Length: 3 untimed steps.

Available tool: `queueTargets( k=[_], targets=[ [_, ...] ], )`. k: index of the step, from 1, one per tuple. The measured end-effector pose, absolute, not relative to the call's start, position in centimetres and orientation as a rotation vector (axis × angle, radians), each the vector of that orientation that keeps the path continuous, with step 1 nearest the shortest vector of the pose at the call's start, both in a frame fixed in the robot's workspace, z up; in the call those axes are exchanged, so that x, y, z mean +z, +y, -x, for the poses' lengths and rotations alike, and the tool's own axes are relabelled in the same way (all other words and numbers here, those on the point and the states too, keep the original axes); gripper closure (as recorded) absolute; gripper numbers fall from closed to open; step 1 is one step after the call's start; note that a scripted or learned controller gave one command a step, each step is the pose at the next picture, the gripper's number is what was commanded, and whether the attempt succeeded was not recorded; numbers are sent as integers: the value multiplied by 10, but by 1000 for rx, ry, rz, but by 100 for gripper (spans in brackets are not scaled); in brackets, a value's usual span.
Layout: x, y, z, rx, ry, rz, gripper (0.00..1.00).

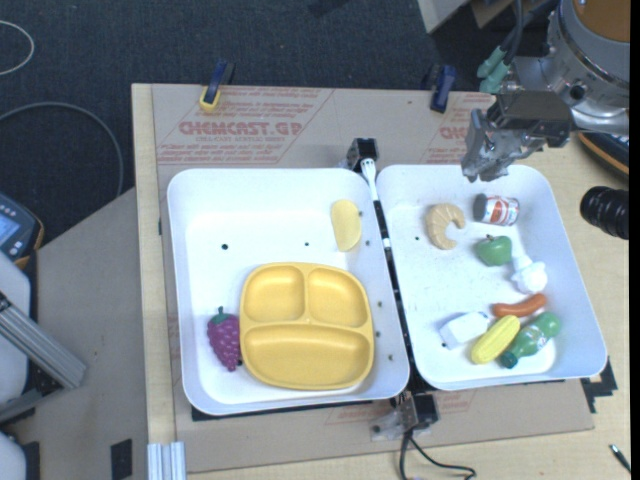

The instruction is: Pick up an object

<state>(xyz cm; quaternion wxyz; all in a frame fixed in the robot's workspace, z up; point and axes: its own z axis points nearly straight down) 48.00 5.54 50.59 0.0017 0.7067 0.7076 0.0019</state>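
My gripper (487, 171) hangs over the far edge of the right bin (430, 368), just above and left of a small red and white can (497, 210). A tan croissant (444, 224) lies left of the can. Below the can sit a green pepper (493, 251), a white piece (527, 272), an orange sausage (518, 306), a yellow corn cob (495, 339), a green bottle (531, 338) and a white block (462, 328). Nothing shows between the gripper's fingers.
The left bin (190, 268) holds a yellow divided plate (304, 324), a purple grape bunch (225, 338) and a pale yellow piece (346, 224). A black clip (362, 153) sits at the far end of the seam between the bins. Blue clamps hold the board's far edge.
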Motion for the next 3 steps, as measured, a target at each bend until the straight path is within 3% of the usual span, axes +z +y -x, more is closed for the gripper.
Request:
queueTargets(
  k=[1,2,3],
  targets=[
    [395,142,-486,-16,2237,-2217,100],
    [328,227,-507,-9,2233,-2216,100],
    [287,224,-559,-2,2219,-2223,100]
  ],
)
